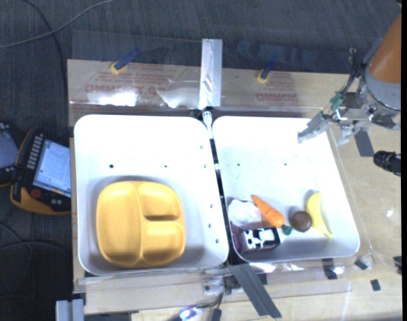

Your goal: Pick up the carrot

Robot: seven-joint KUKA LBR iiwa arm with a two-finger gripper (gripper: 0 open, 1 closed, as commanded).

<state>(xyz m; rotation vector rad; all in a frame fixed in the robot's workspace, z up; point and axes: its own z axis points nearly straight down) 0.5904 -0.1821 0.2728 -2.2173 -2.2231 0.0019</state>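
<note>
We saw two white bins (143,129) with a smooth, faintly glossy plastic look. The yellow tray (140,221) at seven o'clock looked like smooth moulded plastic with a soft sheen. The carrot (268,211), banana (317,212) and brown ball (300,220) at five o'clock seemed smooth, toy-like plastic. The desk (377,199) showed pale, matt wood. At twelve o'clock a clear, shiny plastic sheet (183,85) covered it, beside a brushed metal strip (211,72). The floor (29,59) looked like dark, rough carpet. The tool (317,127) at two o'clock appeared dull grey metal.
</note>
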